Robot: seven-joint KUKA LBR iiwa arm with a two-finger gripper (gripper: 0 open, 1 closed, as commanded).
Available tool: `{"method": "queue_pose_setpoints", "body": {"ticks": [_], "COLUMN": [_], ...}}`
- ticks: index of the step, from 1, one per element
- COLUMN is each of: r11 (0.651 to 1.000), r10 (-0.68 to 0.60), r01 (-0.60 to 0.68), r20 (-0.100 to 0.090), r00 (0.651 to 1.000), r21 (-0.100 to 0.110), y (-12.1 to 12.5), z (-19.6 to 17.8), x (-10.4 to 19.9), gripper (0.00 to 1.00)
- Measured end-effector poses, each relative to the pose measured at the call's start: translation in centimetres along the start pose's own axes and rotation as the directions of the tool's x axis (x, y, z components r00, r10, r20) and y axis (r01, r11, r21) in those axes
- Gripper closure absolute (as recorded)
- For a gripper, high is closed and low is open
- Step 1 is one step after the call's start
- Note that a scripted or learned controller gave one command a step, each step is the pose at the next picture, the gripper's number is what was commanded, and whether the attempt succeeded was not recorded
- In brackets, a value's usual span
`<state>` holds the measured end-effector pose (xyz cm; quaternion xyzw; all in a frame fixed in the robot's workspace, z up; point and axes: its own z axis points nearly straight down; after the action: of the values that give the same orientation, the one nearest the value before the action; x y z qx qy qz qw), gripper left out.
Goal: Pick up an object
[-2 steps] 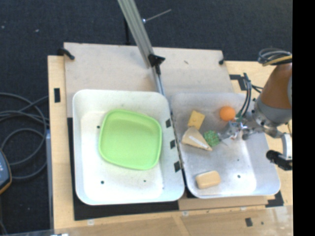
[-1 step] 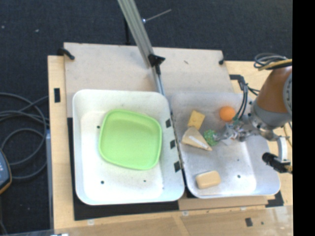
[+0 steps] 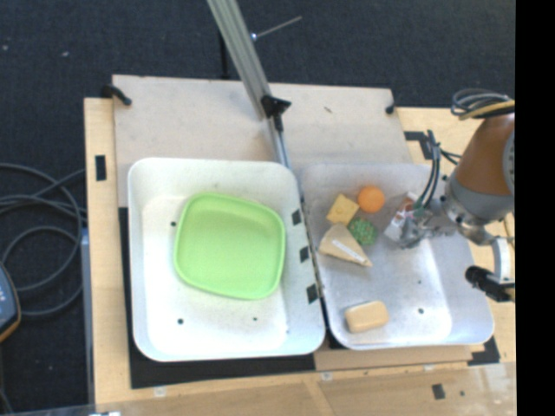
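- The gripper hangs low over the right bin, near its upper right part; from here I cannot tell how it is set.
- The arm comes in from the right, its orange band above the wrist.
- Just left of the gripper, an orange ball lies beside a yellow block.
- A small green piece sits under them, touching a pale wedge.
- A tan block lies apart, toward the bin's near edge.
- The left bin holds a light green plate.
- Both bins rest on the table.
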<state>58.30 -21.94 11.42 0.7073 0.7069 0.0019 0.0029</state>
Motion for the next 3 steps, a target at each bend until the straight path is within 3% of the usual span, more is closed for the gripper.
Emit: {"method": "queue_pose_setpoints", "body": {"ticks": [3], "r11": [1.000], "r10": [-0.001], "r01": [0.001], "r20": [0.000], "r00": [1.000], "r21": [0.002], "y": [-0.3], "z": [-16.0], "x": [0.3], "gripper": [1.00]}}
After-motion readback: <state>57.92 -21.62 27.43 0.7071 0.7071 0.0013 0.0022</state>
